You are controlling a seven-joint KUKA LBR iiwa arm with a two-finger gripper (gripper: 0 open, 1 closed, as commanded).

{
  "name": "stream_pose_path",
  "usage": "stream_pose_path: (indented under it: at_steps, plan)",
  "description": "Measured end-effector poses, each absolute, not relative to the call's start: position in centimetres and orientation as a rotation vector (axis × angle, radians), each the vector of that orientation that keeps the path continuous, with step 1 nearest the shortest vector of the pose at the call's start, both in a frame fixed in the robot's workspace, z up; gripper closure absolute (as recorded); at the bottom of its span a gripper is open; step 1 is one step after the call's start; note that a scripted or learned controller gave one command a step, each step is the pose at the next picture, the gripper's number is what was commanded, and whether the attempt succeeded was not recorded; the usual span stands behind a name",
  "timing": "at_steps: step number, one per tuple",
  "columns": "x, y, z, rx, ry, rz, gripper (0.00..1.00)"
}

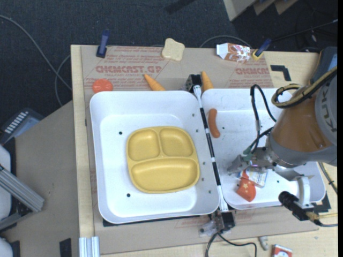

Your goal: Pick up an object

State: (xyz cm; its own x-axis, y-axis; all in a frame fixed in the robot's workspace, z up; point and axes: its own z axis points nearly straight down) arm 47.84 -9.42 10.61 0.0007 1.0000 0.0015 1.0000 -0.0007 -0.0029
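Bright, even overhead light washes both white bins, nearly blown out. Soft shadows fall toward five o'clock under the yellow tray. The dark floor at eleven o'clock looks grainy; focus is slightly soft throughout.

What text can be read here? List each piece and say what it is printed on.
"CHEMCAST G.P": red print on the brown board behind the left bin, partly hidden by the bin's rim.
The same red print on the board behind the right bin: too cut off to read.
Small carton at the back: printing too small to read.
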Motion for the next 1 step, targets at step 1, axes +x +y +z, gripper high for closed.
stream_pose_path:
  at_steps: [1]
  plan:
    - [48.04, -9.73, 8.76, -2.228, -2.223, -0.002, 0.0]
